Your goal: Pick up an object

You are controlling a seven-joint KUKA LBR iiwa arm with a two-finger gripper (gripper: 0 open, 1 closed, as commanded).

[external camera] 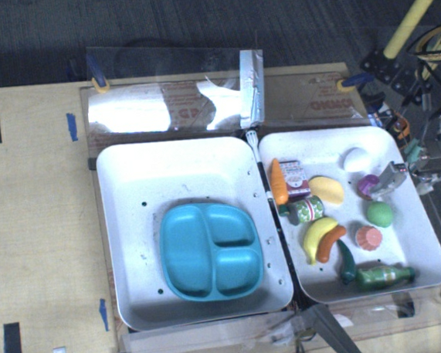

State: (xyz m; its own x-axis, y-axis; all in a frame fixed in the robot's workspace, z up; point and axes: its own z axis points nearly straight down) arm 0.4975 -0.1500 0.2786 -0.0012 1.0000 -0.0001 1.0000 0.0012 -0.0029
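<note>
Wooden bench (41, 251), right bin (433, 244) packed with toy food. Gripper (395, 174) state can't be told. Banana (318, 235) looks light, slippery; best pinched mid-curve.

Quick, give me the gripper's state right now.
Gripper: low at the right bin's right side, beside the purple toy; open or shut cannot be told.
</note>
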